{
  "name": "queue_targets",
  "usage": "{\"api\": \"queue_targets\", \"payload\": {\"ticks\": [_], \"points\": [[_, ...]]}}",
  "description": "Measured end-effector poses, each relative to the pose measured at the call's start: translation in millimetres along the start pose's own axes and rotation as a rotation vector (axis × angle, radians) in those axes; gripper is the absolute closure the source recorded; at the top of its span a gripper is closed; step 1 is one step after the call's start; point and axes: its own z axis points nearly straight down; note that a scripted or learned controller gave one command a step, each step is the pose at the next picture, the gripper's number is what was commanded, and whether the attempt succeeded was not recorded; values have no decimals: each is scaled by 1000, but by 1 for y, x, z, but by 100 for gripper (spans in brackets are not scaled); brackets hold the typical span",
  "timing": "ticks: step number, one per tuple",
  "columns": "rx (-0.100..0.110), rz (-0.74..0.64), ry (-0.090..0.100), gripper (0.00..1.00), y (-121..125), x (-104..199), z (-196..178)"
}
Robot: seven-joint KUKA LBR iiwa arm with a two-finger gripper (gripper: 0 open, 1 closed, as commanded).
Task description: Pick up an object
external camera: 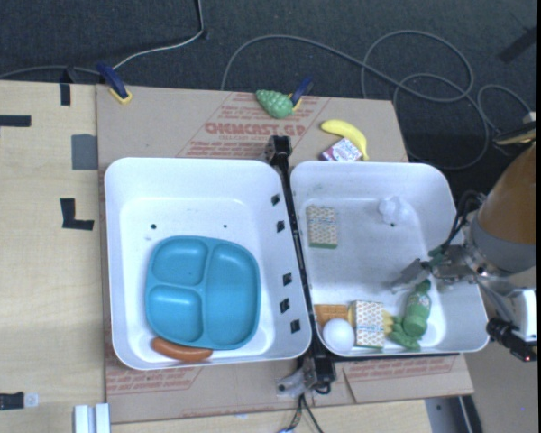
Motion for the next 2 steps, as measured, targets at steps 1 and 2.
{"api": "queue_targets", "payload": {"ticks": [1, 2], "points": [[-4, 0, 0, 0, 3, -17, 51], [-3, -2, 0, 0, 38, 72, 20]]}}
